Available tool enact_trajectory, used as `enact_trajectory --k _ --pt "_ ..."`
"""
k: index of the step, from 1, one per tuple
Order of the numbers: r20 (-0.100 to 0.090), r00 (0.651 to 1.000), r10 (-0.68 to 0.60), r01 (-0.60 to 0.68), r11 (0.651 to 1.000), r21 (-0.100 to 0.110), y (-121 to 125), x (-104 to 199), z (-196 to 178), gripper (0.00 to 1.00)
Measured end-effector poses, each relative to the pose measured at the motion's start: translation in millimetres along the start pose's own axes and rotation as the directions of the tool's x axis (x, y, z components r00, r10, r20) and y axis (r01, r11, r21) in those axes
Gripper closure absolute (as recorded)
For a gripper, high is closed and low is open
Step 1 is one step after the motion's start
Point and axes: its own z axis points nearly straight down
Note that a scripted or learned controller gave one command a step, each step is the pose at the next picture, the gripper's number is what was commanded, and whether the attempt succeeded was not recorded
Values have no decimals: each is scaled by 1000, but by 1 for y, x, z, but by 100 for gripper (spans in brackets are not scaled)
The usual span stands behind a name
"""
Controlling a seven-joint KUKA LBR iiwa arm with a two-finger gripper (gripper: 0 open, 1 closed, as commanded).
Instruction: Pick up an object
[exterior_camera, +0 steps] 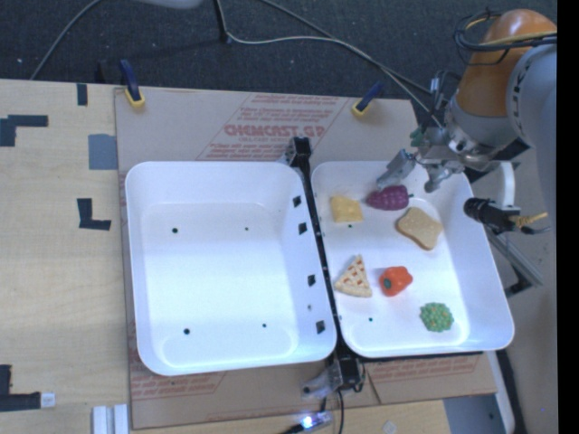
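1. Your arm [507, 70] comes in from 2 o'clock, grey body with the orange band sitting high at the top right corner of the view.
2. The tool [418, 172] hangs over the far edge of the right bin [493, 278], up around that bin's 12 o'clock. Its two fingers are spread apart with nothing between them, so it's open and not gripping anything.
3. Closest thing to it: the purple grape bunch [389, 197], just below the left finger, near it but I can't tell if they actually touch.
4. Rest of the stuff in the right bin, going round:
   - yellow cheese chunk [346, 209] at about 10 o'clock, just beside the grapes
   - slice of bread [419, 228] at roughly 1 o'clock, just past the grapes
   - pizza slice [354, 278] at 8 o'clock-ish, near the divider between the bins
   - red pepper [394, 280] near the bin's middle, just beside the pizza
   - green broccoli-looking lump [436, 316] down at 5 o'clock, apart from the others
5. All six pieces are lying on the bin floor, none lifted.
6. The left bin [145, 269] sits right against the right one, rims touching along the middle.
7. Both bins rest on a cardboard sheet [262, 125] on the surface [45, 242], pinned with blue-and-yellow clamps [132, 93] at the far edge.
8. Black cables [271, 25] trail across the dark floor at 12 o'clock.
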Motion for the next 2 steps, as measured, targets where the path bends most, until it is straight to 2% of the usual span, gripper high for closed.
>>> enact_trajectory --k 1,2 --pt "-1 1000 0 0 1000 9 -15 9 96 0" --pt "-1 1000 -7 7 1000 -12 10 68 -6 0"
